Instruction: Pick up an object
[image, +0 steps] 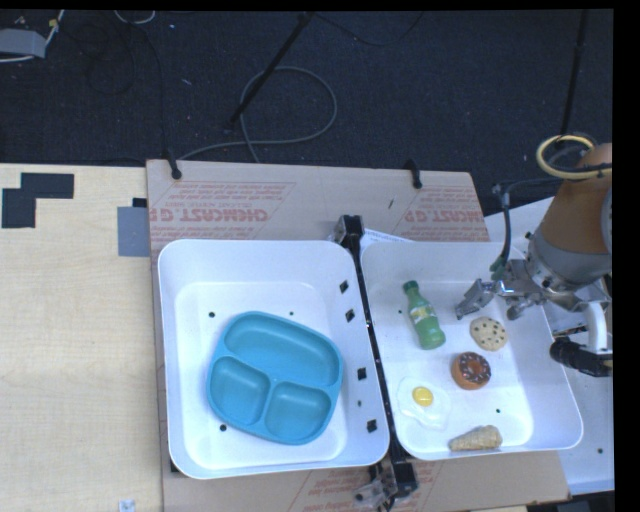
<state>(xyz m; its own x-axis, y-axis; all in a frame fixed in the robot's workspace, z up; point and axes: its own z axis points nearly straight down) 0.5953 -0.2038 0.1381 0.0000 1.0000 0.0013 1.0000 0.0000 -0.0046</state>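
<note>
From my remote station I log the right bin (560, 425), a shallow glossy white tray, as the reference. Contents: a green bottle (424, 315), smooth plastic, lying near its left wall; a round speckled cookie (488, 333) to the bottle's right; a ringed donut (470, 370) with dark glaze just below the cookie; a flat fried egg (423, 401) at lower left; a tapered tan cone-like piece (475, 438) by the near rim. Bare floor lies along the bin's far wall. The metal gripper (487, 293) hangs above the cookie, fingers spread, nothing between them. The left bin (190, 265) holds a blue three-compartment plate (275, 377).
</note>
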